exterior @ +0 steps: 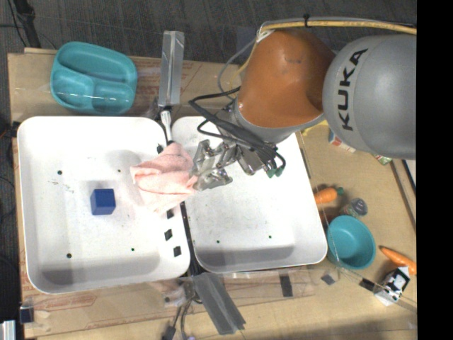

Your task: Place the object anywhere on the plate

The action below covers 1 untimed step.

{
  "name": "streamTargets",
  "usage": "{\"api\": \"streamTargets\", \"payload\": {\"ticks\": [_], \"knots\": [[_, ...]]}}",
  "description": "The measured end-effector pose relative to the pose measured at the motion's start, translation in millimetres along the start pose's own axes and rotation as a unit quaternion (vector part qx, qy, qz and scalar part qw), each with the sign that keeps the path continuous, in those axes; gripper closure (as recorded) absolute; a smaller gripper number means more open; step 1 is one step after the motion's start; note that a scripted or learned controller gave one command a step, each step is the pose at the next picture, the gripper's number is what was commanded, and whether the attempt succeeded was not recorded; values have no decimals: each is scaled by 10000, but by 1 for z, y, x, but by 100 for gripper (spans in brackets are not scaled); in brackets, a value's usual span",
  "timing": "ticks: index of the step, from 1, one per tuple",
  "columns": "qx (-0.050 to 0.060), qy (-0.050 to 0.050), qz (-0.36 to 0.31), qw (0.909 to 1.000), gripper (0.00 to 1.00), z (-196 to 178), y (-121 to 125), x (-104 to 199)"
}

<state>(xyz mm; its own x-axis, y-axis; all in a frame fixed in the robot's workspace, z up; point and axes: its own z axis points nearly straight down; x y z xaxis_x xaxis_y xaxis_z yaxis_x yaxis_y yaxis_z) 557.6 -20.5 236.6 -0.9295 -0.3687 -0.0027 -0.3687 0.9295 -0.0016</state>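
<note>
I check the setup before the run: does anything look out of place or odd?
Yes. A crumpled pink cloth lies across the divide between the left bin and the right bin, half in each, beside the gripper.

Wooden bench [333, 168] bearing two shallow white bins side by side: left bin [42, 183] and right bin [297, 218]. A teal divided tray [93, 76] lies at the far left corner. Right of the bins lie a teal bowl [351, 241], an orange carrot-like piece [324, 195] and another [398, 258].
</note>
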Motion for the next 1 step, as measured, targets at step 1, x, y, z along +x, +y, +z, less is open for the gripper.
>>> {"api": "streamTargets", "payload": {"ticks": [1], "knots": [[-4, -2, -440, 9990, 100, -24, 63, -25]]}}
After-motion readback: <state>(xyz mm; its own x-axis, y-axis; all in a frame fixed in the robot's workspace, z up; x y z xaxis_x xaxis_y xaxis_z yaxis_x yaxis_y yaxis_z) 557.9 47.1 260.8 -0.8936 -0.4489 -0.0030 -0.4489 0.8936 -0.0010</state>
